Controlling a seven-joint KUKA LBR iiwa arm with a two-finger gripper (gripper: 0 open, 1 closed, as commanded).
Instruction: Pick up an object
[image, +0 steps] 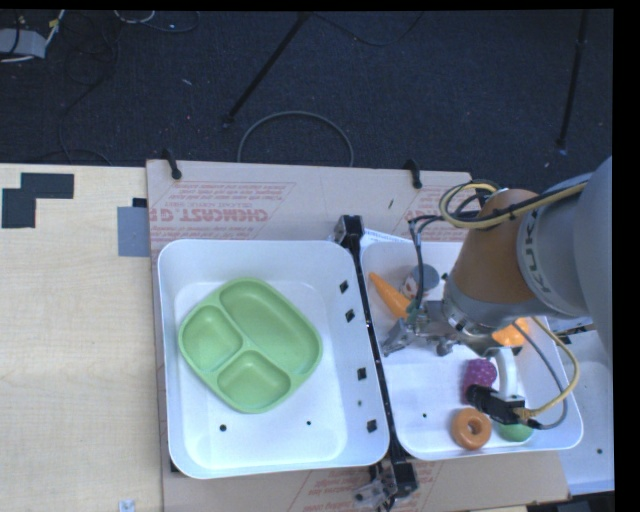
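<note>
Reaching in from your right, the grey KUKA arm with its orange band (495, 262) bends down over the right shallow white bin (420, 440), its wrist low above the bin's upper middle. You can see the two-finger gripper (405, 335) at the end of it, metal parts angled toward the black divider between the bins, just below a small orange carrot-shaped toy (389, 293). Whether the claw is released or clenched you cannot tell from this angle, and nothing shows plainly between its tips.

Look lower in the same bin for the other candidates: a purple knobbly grape-like toy (479, 373) sits near the arm's wrist, an orange-brown ring-shaped doughnut toy (470, 428) lies near the front wall, and a green rounded piece (516, 432) lies just beside the doughnut on its right. A yellow cable (556, 385) loops from the wrist over that corner.

In the left shallow white bin (190, 440) you have a light green plastic divided plate (250, 343) with three compartments, lying flat and well apart from the arm.
</note>
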